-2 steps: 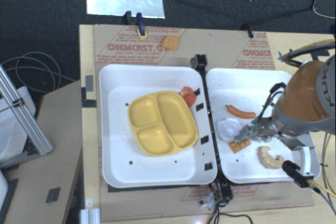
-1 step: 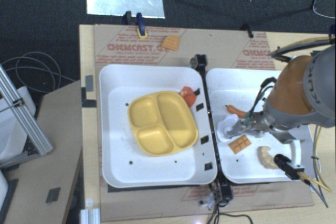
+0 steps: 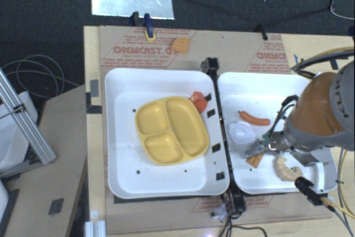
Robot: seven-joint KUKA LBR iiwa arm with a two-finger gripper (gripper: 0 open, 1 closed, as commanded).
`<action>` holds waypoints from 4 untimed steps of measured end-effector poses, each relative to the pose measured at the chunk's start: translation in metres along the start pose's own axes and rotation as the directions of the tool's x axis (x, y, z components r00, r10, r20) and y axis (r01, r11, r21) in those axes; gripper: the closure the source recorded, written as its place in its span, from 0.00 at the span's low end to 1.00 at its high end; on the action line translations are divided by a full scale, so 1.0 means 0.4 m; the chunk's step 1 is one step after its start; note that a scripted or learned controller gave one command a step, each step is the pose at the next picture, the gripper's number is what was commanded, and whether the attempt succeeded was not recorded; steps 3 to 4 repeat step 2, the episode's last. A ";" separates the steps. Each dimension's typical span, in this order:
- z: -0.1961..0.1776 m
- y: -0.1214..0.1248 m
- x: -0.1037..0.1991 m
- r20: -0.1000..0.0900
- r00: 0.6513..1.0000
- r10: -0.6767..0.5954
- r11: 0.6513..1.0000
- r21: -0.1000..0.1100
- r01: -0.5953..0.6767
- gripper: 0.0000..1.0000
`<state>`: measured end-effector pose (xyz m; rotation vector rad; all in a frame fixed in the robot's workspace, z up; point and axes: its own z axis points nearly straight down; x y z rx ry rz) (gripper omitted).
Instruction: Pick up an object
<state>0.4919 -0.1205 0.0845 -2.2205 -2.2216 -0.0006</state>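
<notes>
Step in hand: approach and descent. The tool (image 3: 259, 148) is low in the right bin (image 3: 260, 81), at the 6 o'clock part of its floor, with nothing seen lifted.
Tool state: cannot tell; the fingertips are dark and small against the bin floor, and the grip width is not readable.
Task's thing, likeliest: small tan-orange wedge (image 3: 255, 161), lying on the right bin floor just at 6 o'clock of the tool tips, touching them or nearly so.
Wedge appearance: flat, triangular, brownish-orange, like a toy food slice; it probably offers thin edges for gripping.
Other candidates, right bin: orange-red sausage (image 3: 254, 117) at 12 o'clock of the tool, apart from it; pale round translucent item (image 3: 242, 132) at 10 o'clock, just beside the tool; cream curved piece (image 3: 287, 169) at 4 o'clock, near the arm's wrist.
Left bin: yellow divided plate (image 3: 172, 130) at centre, tilted in plan; a red item (image 3: 198, 100) at its 1 o'clock corner, touching the plate's rim.
Next move, judged: settle the tips astride the wedge, clamp, then raise straight up and verify that the piece comes with them.
Risk, judged: a flat piece may slip out or be pushed along the floor; the pale round item close by may be nudged.
Worktop: brown board (image 3: 233, 47) bearing both bins.
</notes>
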 end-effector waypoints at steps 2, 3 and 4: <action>-0.262 -0.009 0.232 -0.002 1.000 -0.012 1.000 -0.009 0.012 1.00; -0.262 -0.009 0.232 -0.002 1.000 -0.012 1.000 -0.009 0.012 1.00; -0.262 -0.009 0.232 -0.002 1.000 -0.012 1.000 -0.009 0.012 1.00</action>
